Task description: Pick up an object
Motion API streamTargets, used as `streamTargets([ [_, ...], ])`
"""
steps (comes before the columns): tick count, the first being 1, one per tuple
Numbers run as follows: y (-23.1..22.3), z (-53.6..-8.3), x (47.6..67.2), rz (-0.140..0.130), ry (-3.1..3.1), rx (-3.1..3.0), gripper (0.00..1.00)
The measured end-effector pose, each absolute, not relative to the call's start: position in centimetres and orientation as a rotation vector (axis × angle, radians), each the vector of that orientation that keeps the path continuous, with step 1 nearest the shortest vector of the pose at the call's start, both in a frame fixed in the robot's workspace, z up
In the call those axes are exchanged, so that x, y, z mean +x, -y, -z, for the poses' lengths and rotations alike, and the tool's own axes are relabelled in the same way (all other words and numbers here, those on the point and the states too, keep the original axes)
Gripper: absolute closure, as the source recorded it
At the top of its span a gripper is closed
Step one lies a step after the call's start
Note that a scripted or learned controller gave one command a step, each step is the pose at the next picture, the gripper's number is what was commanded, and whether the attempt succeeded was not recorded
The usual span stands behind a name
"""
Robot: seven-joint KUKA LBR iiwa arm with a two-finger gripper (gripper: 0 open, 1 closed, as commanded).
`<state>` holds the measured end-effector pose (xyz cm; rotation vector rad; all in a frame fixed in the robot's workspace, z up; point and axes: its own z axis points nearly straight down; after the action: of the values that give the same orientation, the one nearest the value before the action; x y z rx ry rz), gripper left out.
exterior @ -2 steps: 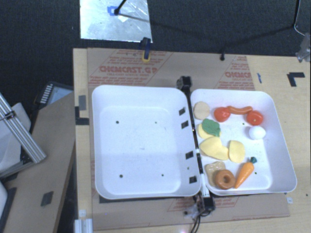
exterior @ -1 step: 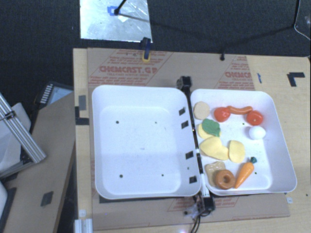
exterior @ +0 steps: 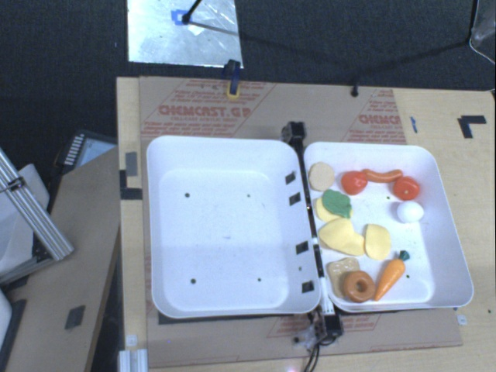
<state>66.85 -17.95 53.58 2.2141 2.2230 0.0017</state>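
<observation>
The right bin holds several toy foods. At its back lie a round beige piece, a red tomato, an orange-red sausage and a second red tomato. A white egg rests near the right wall. A green leaf piece sits above two yellow pieces. At the front lie a brown doughnut and an orange carrot.
The left bin stands beside the right one, joined by a black-clipped divider. Both rest on a cardboard sheet. A shiny metal plate lies at the back, and an aluminium frame stands at the left.
</observation>
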Motion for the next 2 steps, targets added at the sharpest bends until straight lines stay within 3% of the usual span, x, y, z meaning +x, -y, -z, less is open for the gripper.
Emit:
streamTargets([
  [1,17.89,-54.76,66.89,-0.004,-2.224,2.206,1.0],
  [2,17.89,-54.74,66.89,-0.003,-2.225,2.207,0.0],
])
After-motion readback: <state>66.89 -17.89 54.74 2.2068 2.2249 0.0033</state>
